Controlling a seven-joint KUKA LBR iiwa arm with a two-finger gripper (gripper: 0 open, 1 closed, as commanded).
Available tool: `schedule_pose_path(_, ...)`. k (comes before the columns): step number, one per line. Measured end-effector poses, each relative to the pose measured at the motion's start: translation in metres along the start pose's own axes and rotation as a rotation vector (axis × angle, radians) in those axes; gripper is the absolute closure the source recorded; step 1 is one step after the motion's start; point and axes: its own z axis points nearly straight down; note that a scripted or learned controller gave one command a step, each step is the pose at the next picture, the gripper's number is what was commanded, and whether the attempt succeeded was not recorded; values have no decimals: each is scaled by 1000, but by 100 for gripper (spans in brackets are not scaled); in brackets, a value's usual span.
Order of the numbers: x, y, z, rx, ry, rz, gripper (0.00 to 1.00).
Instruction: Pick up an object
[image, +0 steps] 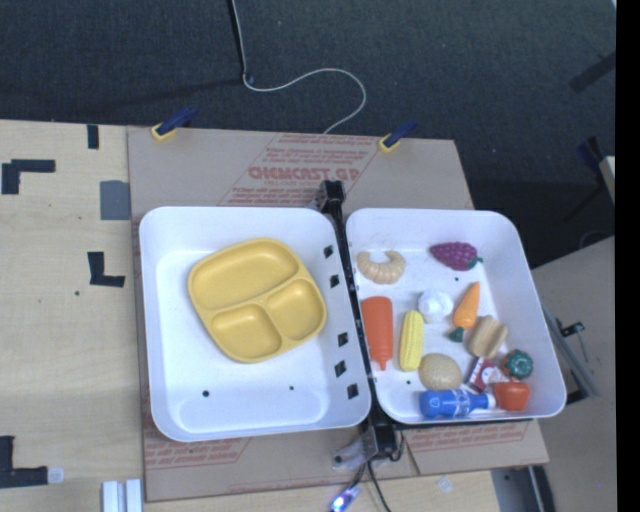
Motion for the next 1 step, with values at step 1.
schedule_pose_path(1, 1, 0, 82, 7, 3, 0, 100)
